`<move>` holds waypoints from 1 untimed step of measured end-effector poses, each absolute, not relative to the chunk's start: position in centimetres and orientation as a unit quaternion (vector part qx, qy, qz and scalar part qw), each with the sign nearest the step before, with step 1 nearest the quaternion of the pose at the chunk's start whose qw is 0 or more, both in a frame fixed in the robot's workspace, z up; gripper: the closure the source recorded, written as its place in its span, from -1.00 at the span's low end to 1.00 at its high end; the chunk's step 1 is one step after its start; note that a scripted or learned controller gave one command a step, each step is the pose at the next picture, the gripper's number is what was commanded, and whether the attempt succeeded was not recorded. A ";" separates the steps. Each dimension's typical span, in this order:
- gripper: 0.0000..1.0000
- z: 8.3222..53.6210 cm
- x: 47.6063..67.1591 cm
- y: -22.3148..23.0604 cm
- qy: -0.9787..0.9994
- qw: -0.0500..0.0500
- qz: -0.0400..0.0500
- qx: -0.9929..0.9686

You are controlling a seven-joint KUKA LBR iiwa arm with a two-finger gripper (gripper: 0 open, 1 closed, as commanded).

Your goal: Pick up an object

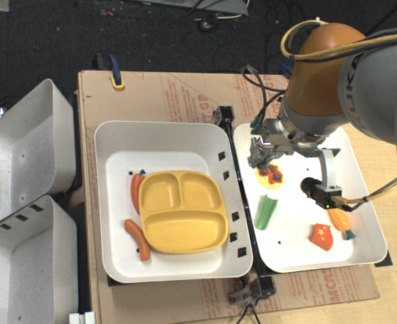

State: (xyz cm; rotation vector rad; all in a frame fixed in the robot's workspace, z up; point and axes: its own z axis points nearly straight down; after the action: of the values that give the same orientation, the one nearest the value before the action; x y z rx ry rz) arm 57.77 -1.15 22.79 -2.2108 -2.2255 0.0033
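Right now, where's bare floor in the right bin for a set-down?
Free: the front-left corner of the right bin, below the green piece and left of the red piece. Crowded: the back, under the gripper, and the right side by the orange carrot.

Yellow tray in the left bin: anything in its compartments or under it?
The yellow tray shows three bare compartments. A red chili and a sausage lie beside its left edge on the left bin. What is beneath is covered.

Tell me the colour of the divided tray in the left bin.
Yellow; the divided tray shows plainly in the camera view.
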 end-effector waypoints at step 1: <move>1.00 22.8 56.7 3.3 -0.709 0.002 0.001 -0.705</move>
State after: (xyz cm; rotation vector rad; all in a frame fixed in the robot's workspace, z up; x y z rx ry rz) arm 56.66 3.33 22.83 -2.2124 -2.2261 0.0024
